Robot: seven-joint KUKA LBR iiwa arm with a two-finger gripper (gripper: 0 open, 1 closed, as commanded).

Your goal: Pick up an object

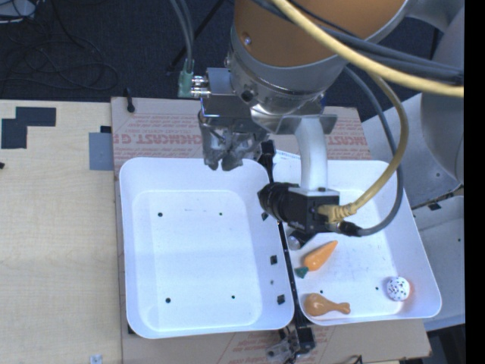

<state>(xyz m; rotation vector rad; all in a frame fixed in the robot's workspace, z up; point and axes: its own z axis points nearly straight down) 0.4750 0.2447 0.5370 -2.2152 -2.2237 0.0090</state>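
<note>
My gripper (226, 156) hangs under the big orange-banded wrist, over the back rim of the left bin (136, 174). I see no object on it. In the right bin (421, 279) lie three things. An orange carrot (320, 255) with a green end rests near the divider. A tan gourd-shaped toy (327, 305) lies close to the front rim. A white speckled ball (397, 287) sits at the front right corner. All three are well to the right of and in front of the gripper.
A black unit on a white bracket (301, 203) with a yellow cable hangs over the back left part of the right bin and hides some of its floor. Brown cardboard (159, 131) lies beneath the bins, and the light wooden bench (53, 226) extends left.
</note>
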